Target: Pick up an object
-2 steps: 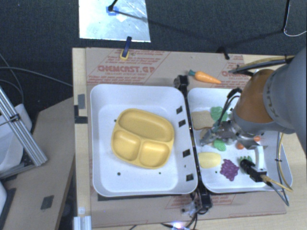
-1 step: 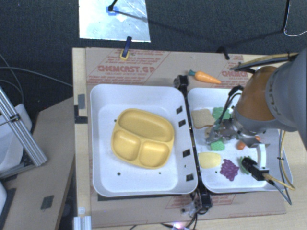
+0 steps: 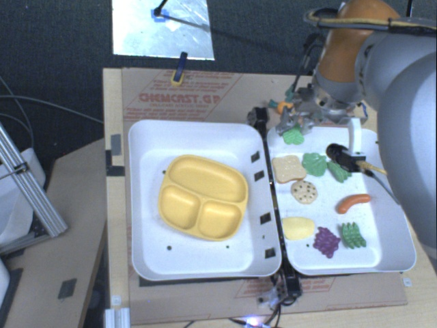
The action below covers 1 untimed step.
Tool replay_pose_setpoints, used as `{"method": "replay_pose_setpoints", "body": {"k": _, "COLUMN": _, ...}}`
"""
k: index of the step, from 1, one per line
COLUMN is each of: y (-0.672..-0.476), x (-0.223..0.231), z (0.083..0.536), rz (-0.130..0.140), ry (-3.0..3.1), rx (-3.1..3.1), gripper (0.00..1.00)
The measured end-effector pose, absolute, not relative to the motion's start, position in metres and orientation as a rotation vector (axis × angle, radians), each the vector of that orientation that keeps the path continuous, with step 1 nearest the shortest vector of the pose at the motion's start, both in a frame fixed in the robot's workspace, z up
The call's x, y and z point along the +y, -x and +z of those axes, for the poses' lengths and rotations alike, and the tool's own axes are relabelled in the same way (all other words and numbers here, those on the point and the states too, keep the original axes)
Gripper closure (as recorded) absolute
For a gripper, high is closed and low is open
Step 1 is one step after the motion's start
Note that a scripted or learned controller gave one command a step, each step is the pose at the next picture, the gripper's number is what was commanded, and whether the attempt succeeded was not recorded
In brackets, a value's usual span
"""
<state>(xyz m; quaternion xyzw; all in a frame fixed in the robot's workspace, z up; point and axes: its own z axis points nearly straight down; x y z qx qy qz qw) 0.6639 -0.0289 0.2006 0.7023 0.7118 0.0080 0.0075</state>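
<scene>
In the camera view, the grey arm (image 3: 396, 80) reaches in from the right, orange band uppermost, wrist bent down over the right bin's (image 3: 392, 251) far corner. Its gripper (image 3: 295, 123) sits just above a small green toy piece (image 3: 293, 137); whether it is clamped there I cannot tell.

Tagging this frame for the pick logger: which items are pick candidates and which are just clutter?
Pick candidates, all in the right bin:
green piece under the hand, bread slice, cookie, leafy green, sausage, yellow piece, purple grapes, green ridged piece; hand.

Lying about:
yellow divided plate in the left bin, foil sheet, blue-and-yellow marker.
</scene>
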Motion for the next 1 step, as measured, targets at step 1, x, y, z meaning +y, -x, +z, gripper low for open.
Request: {"method": "replay_pose_setpoints", "body": {"k": 1, "y": -0.5859, "x": 0.0423, "z": 0.2219, "rz": 0.005, "ry": -2.211, "rx": 2.236, "gripper": 1.00}}
